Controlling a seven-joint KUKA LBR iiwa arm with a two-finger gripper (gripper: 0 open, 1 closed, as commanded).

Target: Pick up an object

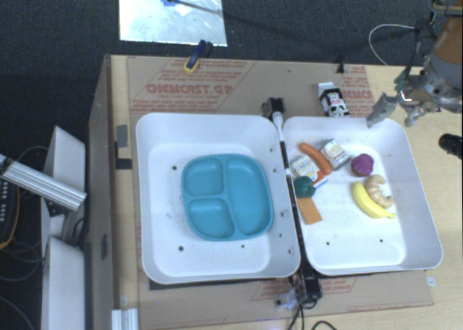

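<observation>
gripper (398, 108) sits at the upper right of the frame, above the far right corner of the right bin (419, 249). its two fingers are spread apart, with nothing between them. it is well above and to the right of the objects.

task objects lie in the right bin, grouped in its upper left and middle part. a banana (369, 204) lies right of centre, with a pale curled piece (378, 189) resting on its upper end. a purple ball (362, 164) sits just above the banana, near it. to the left, an orange-red sausage (315, 156) lies at a slant, touching a small white packet (334, 152) on its right and a second packet (304, 169) on its lower left. a dark green piece (304, 187) sits just below, by the divider, with a flat orange strip (309, 210) beneath it.

left bin (155, 249) holds a blue tray (226, 196) with three compartments.

step in hand, as judged: approach. no object has been grasped.

next move calls for travel down and left into the right bin, then descent over one object. the purple ball is nearest and stands apart from its neighbours, so it appears the easiest target. the sausage cluster is packed; the fingers may strike a packet there. the ball may roll when touched.
</observation>
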